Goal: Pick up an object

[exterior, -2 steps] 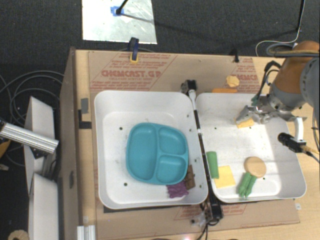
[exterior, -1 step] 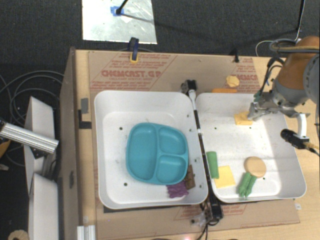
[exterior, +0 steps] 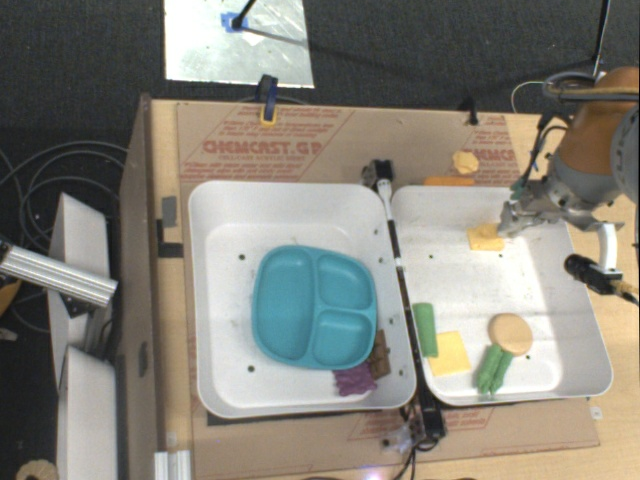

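Camera view: "CHEMCAST GP" on board [exterior: 262, 148]

You are looking at a counter [exterior: 160, 268] covered by a printed cardboard sheet [exterior: 300, 138]. Two shallow white bins rest directly on it, side by side: the left bin [exterior: 225, 258] and the right bin [exterior: 570, 318], rims nearly touching.

A divided plate [exterior: 314, 306] lies in the left bin [exterior: 215, 268]; the gripper [exterior: 508, 220] hangs over the right bin [exterior: 570, 308], just beside a cheese slice [exterior: 486, 238]
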You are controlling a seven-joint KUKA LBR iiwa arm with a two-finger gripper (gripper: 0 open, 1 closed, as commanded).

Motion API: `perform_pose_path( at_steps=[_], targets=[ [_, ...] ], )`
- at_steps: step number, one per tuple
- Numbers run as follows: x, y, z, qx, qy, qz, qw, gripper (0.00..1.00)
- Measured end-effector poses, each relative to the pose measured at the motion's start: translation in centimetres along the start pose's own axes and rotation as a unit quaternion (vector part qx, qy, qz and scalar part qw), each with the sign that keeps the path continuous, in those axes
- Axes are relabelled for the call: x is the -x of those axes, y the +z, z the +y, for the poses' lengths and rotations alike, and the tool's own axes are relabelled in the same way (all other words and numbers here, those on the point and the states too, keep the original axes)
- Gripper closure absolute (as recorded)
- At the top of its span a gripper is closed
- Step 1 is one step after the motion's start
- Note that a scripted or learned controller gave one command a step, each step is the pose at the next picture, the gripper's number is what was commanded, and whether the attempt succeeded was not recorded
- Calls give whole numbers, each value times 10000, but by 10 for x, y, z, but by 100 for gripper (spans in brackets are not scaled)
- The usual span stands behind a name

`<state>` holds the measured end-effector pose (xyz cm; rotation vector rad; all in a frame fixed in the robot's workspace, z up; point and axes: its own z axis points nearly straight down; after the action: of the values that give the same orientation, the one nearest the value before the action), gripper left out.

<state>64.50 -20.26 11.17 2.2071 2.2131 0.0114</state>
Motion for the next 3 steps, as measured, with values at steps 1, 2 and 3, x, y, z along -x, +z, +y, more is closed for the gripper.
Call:
perform_pose_path(
  at_steps=[1,2,3],
  targets=[
    [0,-12,1,22,-2,-4,10000,100],
    [0,-11,1,19,-2,-3,10000,0],
    [-56,0,17,-66,-27,35,10000,0]
  ],
)
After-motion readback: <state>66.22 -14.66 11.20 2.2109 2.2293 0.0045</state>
